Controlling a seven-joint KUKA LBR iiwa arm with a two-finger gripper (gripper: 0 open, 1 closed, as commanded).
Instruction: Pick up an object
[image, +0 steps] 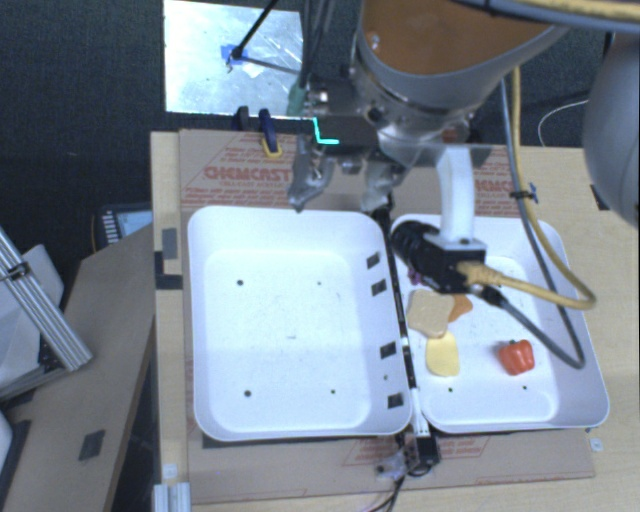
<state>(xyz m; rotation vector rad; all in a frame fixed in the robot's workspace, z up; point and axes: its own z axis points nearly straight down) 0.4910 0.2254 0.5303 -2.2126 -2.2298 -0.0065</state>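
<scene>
red CHEMCAST print, on brown sheet (228, 152)

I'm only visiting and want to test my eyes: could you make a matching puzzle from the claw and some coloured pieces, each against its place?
Things:
1 gripper
2 red piece
3 yellow piece
4 tan slice

Places:
A right bin, by its left wall, nearest the front
B above the left bin's far rim
C right bin, towards its right side
D right bin, by its left wall, further back

Pairs: 1-B, 2-C, 3-A, 4-D
</scene>
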